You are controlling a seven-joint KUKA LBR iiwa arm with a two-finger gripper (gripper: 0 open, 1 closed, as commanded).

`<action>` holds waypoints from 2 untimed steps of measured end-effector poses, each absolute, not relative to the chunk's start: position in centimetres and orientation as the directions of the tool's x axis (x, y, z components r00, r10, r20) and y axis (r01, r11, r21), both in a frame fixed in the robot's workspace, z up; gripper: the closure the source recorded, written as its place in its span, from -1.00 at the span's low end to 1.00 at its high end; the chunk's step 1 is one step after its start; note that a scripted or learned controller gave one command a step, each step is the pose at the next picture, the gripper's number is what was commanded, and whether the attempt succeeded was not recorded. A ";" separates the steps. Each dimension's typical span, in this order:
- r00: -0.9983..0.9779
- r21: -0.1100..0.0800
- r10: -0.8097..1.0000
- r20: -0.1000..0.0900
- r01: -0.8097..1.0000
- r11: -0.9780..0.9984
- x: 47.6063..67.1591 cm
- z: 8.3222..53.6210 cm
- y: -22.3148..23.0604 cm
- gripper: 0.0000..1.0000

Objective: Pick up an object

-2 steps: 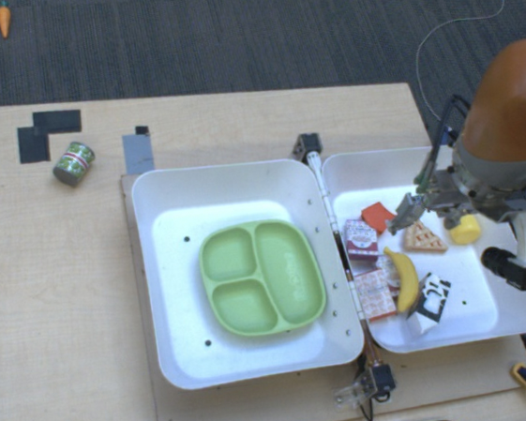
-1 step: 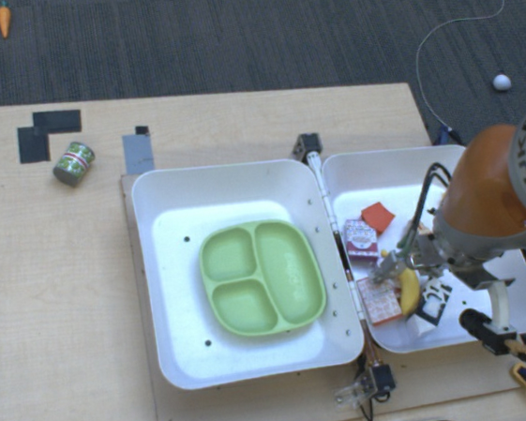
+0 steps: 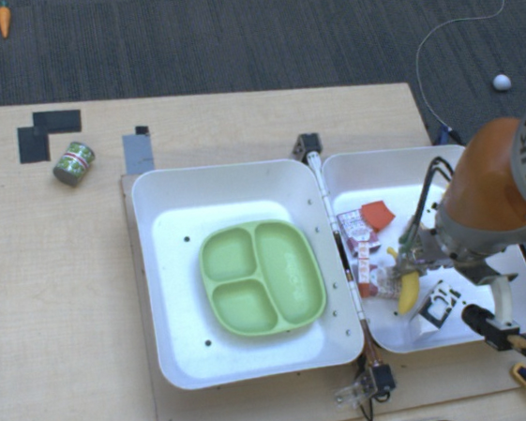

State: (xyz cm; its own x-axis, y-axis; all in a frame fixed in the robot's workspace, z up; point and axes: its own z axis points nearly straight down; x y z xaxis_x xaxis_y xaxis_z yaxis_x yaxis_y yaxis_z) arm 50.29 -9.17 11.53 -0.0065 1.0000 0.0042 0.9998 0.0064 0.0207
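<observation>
Bench bins — left bin (image 3: 170,263) holds green tray (image 3: 262,278); right bin (image 3: 372,169), banana (image 3: 407,292).

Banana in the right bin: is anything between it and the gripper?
Nothing visible blocks it. The banana lies exposed on the right bin floor, just left of the arm's wrist, with a red-and-white packet beside it, not over it. The wrist hides the fingertips.

Right bin (image 3: 391,343) crowded beside banana (image 3: 407,292)
</observation>
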 end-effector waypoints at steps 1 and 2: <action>-0.004 0.004 1.000 0.001 1.000 0.004 48.8 18.5 -1.9 1.00; -0.004 0.003 1.000 0.001 1.000 0.004 48.7 18.5 2.9 1.00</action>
State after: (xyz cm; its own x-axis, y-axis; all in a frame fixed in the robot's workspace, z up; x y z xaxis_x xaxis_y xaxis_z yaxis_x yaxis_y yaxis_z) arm 48.73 2.93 18.45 -0.0042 1.0000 0.0013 1.0000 0.0042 0.0028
